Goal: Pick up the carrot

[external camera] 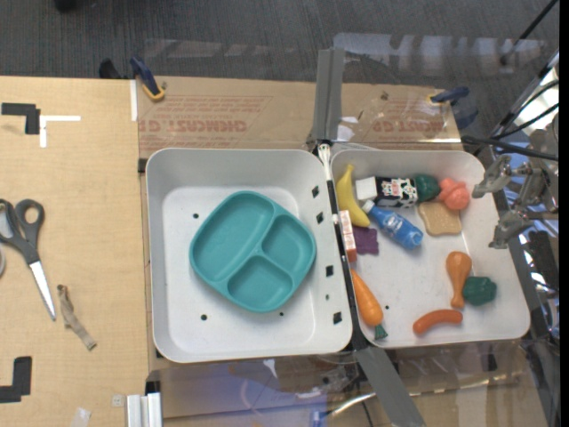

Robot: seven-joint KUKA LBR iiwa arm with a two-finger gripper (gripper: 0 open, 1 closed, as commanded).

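The carrot (365,301), orange with a green stub at its lower end, lies along the left wall of the right bin (498,332), near the front corner. My gripper (500,205) hovers over the right rim of that bin, well to the right of the carrot and further back. Nothing shows in its grasp.
The right bin also holds a banana (348,199), a blue bottle (396,227), a bread slice (441,219), a drumstick (458,272), a green toy (480,290) and a sausage (437,321). In the left bin (169,318) rests a teal divided plate (253,250). Scissors (28,243) lie on the bench.
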